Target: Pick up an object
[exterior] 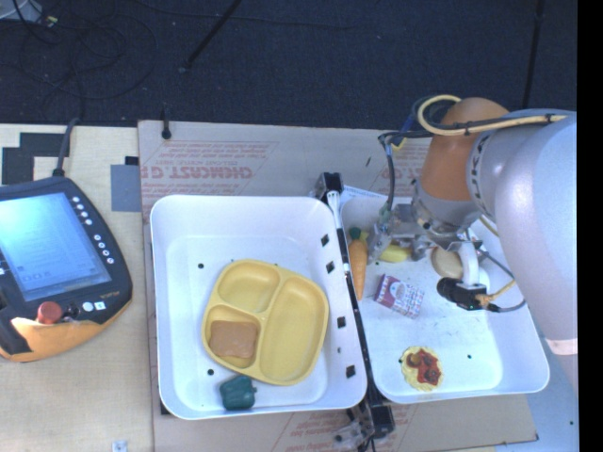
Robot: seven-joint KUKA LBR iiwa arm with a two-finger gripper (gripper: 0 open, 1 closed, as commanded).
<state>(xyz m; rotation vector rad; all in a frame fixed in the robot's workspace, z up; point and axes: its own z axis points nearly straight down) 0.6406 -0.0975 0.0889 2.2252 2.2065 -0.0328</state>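
Since the gripper [396,243] is down low at the far end of the right bin [523,370], the yellow banana-shaped toy [396,252] right under it looks like the pick. I honestly can't tell if the jaws are apart or together, the wrist hides them. The toy looks light, hard plastic and a bit slick, so I'd pinch across its narrow middle. Just left of the jaws lies a toy carrot [358,266], and on the near side a small red-and-white packet [399,296].
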